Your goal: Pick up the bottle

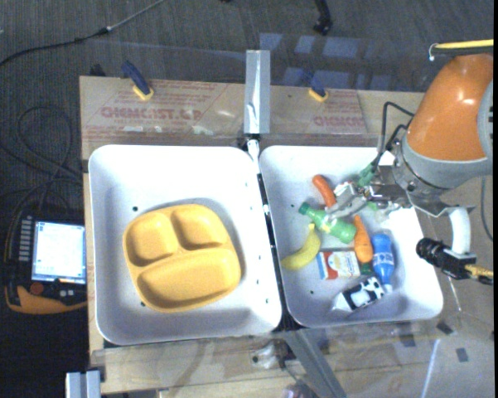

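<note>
Bottle point(330, 223), green and lying tilted on its side in the right bin point(414, 305), sits between hot dog point(324, 190) and banana point(303, 252); jaws point(354, 199) right above it, grip state impossible to tell.

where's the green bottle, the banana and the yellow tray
green bottle point(330, 223), camera view, on the middle of its body
banana point(303, 254), camera view, on the middle of its curve
yellow tray point(182, 255), camera view, on the ridge between its compartments
</note>
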Tool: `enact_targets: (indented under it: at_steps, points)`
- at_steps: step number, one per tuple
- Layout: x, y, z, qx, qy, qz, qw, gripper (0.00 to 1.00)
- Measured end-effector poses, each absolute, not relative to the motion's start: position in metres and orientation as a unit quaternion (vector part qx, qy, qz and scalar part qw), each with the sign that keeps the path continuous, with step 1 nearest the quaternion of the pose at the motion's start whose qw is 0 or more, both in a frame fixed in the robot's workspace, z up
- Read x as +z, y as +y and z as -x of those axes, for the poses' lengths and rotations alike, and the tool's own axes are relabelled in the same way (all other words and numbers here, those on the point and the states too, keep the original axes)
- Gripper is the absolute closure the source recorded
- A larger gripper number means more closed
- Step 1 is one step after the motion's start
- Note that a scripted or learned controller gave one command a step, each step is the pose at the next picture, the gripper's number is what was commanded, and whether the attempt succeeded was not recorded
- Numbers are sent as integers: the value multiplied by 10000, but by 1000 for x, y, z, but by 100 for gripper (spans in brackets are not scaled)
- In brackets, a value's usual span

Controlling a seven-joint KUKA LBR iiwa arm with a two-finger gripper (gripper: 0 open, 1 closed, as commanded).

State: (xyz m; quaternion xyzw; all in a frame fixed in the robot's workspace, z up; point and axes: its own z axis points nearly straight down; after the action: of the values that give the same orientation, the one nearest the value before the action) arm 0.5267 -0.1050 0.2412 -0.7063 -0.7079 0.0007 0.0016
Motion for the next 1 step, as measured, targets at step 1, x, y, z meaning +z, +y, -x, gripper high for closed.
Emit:
enact_targets:
  at_steps: [1]
  points:
    - [97,-167,-551,-3,-7804,6253,10,0]
